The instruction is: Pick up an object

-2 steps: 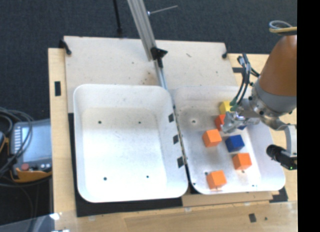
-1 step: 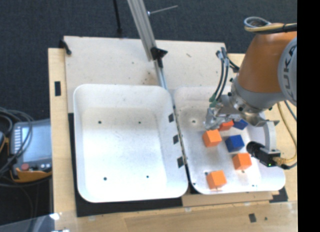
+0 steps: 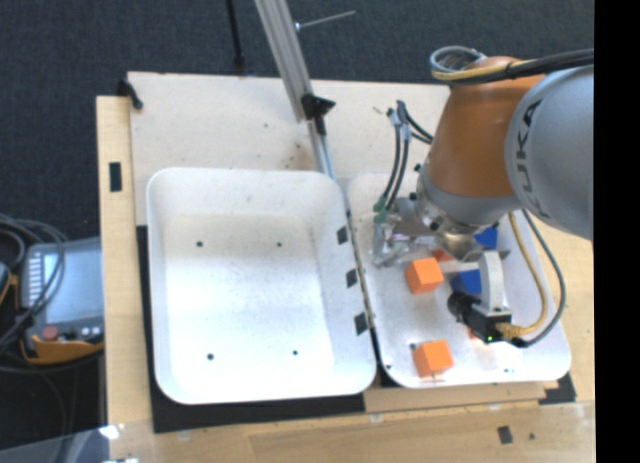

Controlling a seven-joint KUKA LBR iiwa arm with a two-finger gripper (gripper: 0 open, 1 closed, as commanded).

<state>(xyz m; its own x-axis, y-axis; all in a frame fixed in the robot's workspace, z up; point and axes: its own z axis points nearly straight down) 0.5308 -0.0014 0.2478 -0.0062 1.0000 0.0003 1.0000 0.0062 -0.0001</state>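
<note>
Two orange blocks (image 3: 424,274) (right bin (image 3: 545,366)) near tool (image 3: 392,243).

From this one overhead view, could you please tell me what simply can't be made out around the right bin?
- The gripper: the arm's wrist hangs over it, so its state is unreadable.
- Blue objects: partly covered by the arm, so their shape and number are unclear.
- Right bin: its far half is hidden beneath the arm.
- Upper orange block: whether it touches the gripper is unclear.
</note>
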